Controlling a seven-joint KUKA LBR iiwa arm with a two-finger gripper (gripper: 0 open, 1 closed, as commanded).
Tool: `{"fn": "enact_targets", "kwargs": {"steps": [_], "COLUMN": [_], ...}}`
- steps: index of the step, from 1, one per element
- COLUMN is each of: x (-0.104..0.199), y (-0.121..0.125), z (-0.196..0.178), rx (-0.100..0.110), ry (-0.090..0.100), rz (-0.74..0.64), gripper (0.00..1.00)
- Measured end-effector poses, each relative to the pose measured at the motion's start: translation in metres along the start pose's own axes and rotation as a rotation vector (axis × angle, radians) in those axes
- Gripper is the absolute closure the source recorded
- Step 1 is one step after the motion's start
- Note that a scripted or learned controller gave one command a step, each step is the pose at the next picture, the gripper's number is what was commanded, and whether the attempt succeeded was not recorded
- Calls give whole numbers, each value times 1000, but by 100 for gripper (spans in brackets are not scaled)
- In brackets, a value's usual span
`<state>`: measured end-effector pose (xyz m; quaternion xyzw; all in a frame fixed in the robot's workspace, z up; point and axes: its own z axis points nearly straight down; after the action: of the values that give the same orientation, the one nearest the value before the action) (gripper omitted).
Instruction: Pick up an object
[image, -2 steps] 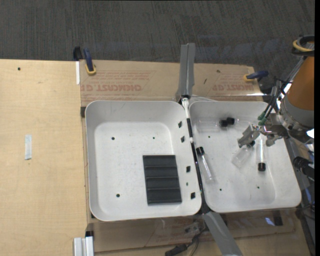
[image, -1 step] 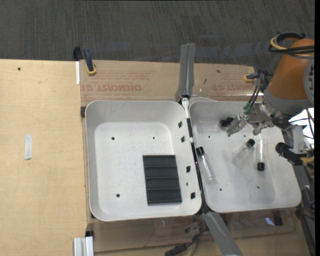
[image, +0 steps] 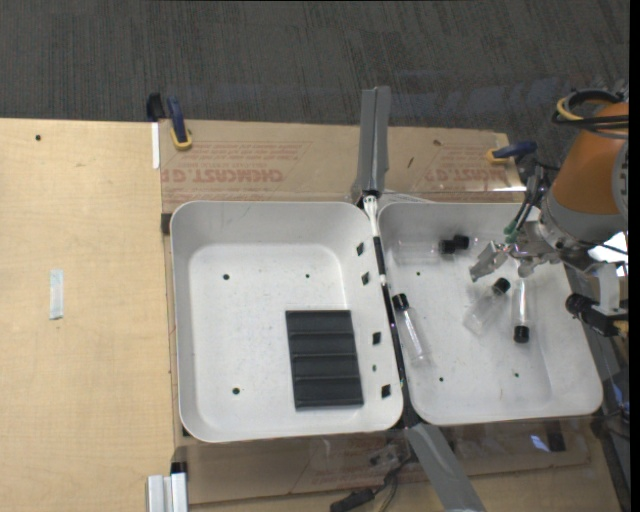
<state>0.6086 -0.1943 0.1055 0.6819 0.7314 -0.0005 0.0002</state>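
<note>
- the gripper (image: 505, 262) hung over the upper right part of the right bin (image: 560, 400), its 2 fingers spread apart with nothing between them.
- a small black piece (image: 455, 243) lay just left of it, a dark-capped tube (image: 521, 315) below it, and a clear tube (image: 409, 328) along the bin's left wall.
- the left bin (image: 200, 300) held 1 black ridged block (image: 324, 358) near its lower edge, with open floor above and to its left.

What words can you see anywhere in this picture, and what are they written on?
"CHEMCAST GP", printed in red and upside down, on the cardboard sheet behind the left bin.
More red print on the cardboard behind the right bin: too blurred to read.
</note>
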Motion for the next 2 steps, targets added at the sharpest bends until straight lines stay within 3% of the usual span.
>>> {"fn": "enact_targets", "kwargs": {"steps": [1,2], "x": [-13,14], "y": [-42,-24], "z": [13,14], "rx": [0,-1], "ry": [1,0], "rz": [-9,-24], "gripper": [0,0]}}
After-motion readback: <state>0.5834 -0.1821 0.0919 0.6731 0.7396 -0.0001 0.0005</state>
